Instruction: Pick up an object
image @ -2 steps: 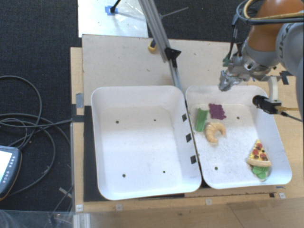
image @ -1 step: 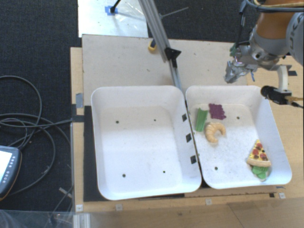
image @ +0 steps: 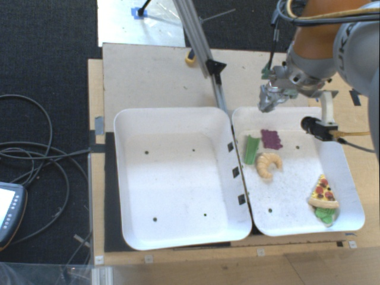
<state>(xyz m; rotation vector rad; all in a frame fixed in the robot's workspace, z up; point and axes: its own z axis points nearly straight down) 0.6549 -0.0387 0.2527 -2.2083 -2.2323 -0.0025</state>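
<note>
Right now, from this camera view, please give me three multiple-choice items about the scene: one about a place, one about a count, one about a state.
1. Where do the toy foods lie?
A. In the left bin
B. In the right bin
C. On the bare bench

2. How many items lie in that bin?
A. Two
B. Three
C. Five

3. How does the gripper stand to the items?
A. Above the bin's far edge, touching none
B. Pressed on the pizza slice
C. Resting in the left bin

Key:
1 B: the green piece, purple piece, croissant, pizza slice and the small green item beside it all lie in the right bin.
2 C: those five can be counted.
3 A: the gripper hangs near the far rim, apart from every item.
</note>
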